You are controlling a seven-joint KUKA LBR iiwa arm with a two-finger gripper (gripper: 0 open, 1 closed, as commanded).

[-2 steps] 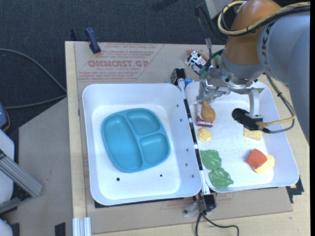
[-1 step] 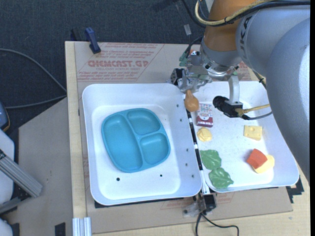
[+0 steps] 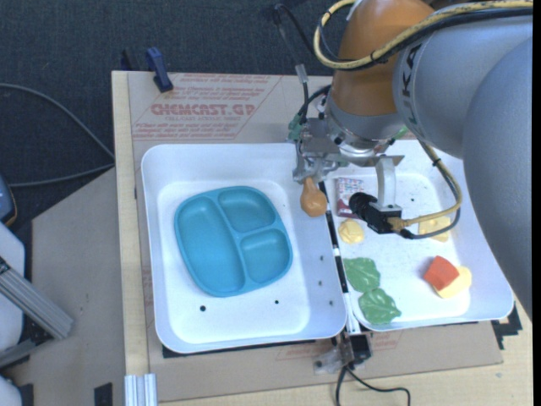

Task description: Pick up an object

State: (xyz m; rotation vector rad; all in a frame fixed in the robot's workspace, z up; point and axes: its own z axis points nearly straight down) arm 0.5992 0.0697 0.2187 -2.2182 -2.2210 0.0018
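The gripper (image 3: 311,174) hangs over the seam where the two white bins meet, under the orange band of the grey arm (image 3: 473,74). From this slant it cannot be told whether it is apart or together. A tan pear-shaped piece (image 3: 314,197) sits right at its tip, its narrow top touching or just under the gripper, its round end over the divide between the bins; whether it is clamped cannot be told either.

Just beyond the gripper toward the view's right, in the right bin (image 3: 414,307), lies a small card with red print (image 3: 347,191), and near it, toward the view's lower edge, a small yellow lump (image 3: 351,231). Farther that way are two green leafy pieces (image 3: 362,273), one after the other along the bin's inner wall. Well apart from the gripper, toward the lower right, rests an orange block on a yellow piece (image 3: 444,276), with a pale yellow curved piece (image 3: 433,223) between it and the gripper.

To the gripper's other side, the left bin (image 3: 156,193) holds a blue divided plate (image 3: 232,239). The brown surface (image 3: 211,108) bears a blue clamp (image 3: 158,68) at its far corner
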